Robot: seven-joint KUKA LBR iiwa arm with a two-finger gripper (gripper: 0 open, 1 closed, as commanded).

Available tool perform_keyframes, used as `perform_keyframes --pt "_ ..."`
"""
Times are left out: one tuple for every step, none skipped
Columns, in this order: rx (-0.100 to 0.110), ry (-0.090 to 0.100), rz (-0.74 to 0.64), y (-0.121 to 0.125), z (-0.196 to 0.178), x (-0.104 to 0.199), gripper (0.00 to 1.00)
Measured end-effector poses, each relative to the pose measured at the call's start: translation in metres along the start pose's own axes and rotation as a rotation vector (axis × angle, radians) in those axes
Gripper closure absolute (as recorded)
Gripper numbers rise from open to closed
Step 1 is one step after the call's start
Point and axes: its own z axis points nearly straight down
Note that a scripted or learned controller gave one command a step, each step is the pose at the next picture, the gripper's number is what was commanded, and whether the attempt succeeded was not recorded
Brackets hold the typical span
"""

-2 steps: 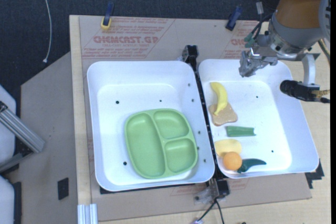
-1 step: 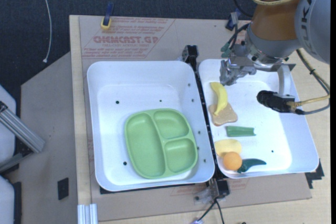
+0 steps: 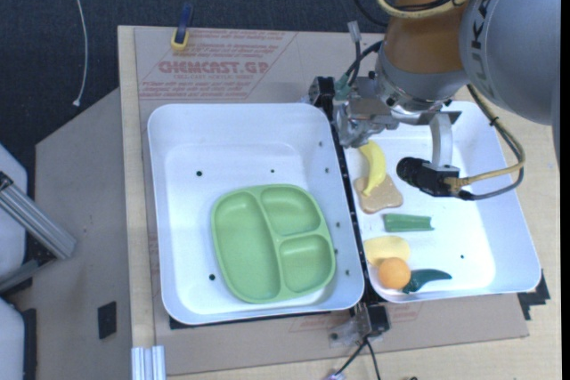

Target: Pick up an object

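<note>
nearest, orange ball point(image 3: 393, 270) and green pieces crowded in right bin point(image 3: 499, 218); further back, banana point(image 3: 374, 165) beside toast point(image 3: 381, 194), just under end effector point(image 3: 359, 127). grip state impossible to tell. likely slip or clip on bin wall.

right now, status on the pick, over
Gripper low at right bin's top left corner. Banana just below it, not seen held. Bread slice touching banana; green tray in left bin.

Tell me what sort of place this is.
Probably a robotics lab bench set up for pick trials: a grey-and-orange arm reaches over two white bins, toy food such as a banana lies in one, a green divided plate in the other.
</note>
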Motion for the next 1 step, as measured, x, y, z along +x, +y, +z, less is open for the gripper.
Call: perform_keyframes --pt "0.002 -0.001 0.002 -0.0032 0.0083 0.0448 1.00"
